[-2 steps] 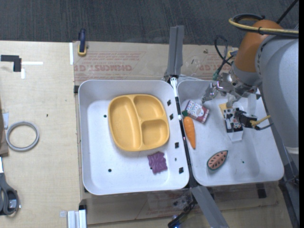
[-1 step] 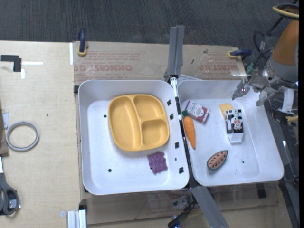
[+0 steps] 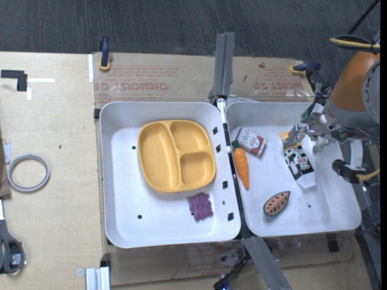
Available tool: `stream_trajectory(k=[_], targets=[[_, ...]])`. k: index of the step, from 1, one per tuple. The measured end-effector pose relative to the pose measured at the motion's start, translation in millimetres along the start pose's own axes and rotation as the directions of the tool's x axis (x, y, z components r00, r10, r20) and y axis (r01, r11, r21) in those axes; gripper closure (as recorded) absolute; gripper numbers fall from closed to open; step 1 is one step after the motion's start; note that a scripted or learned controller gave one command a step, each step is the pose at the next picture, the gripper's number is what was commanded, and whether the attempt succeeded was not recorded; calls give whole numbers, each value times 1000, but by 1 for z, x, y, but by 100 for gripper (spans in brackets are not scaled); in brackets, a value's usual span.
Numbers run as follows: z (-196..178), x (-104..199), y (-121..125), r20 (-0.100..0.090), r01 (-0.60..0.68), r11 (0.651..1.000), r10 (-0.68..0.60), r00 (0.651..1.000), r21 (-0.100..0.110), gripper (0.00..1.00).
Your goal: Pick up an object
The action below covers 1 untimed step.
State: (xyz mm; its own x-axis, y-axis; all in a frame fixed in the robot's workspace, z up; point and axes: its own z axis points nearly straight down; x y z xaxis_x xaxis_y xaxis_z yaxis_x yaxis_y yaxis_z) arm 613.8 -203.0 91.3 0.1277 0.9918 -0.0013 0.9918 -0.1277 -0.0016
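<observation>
The gripper [image 3: 300, 139] is hanging at the right of the frame, right over the top end of a small white box [image 3: 300, 162] whose long side is running down and right, its grip too hidden to tell.

Smooth, seemingly plastic yellow tray [image 3: 176, 156] sits in a glossy white bin [image 3: 118, 210] on matt wooden bench [image 3: 48, 222].

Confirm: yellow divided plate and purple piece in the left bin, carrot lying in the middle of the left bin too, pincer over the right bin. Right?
One error. The carrot lies in the right bin, along its left wall, as the camera view shows. The yellow divided plate and purple piece are in the left bin, and the pincer is over the right bin.
</observation>
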Motion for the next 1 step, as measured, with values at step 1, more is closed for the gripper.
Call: stream_trajectory(k=[1], targets=[[-9,0,0,2,3,1000,-3,1000,1,100]])
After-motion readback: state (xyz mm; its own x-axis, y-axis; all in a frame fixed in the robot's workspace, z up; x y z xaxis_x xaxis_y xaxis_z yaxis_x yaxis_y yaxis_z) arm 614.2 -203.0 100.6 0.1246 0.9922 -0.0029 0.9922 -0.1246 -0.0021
